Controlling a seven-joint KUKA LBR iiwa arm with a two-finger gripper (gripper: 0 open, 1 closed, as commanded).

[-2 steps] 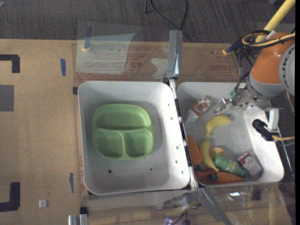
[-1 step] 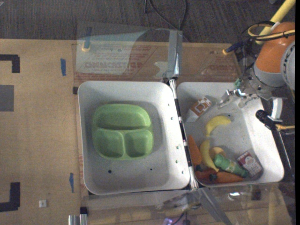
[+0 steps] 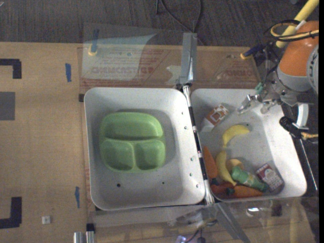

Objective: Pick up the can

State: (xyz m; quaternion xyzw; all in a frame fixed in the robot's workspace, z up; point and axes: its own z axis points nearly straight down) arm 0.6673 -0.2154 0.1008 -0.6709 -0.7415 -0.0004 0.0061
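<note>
Can (image 3: pixel 269 177): red and white, lying in the right bin's (image 3: pixel 293 151) near right corner.
Bottle (image 3: pixel 248 178): green, on its side just left of the can.
Bananas (image 3: pixel 235 133): two, mid-bin, one nearer than the other.
Tray (image 3: pixel 132 140): green, middle of the left bin (image 3: pixel 96 115).
Gripper (image 3: pixel 253 101): above the right bin's far right part, well apart from the can; I cannot tell whether it is released or clenched.
</note>
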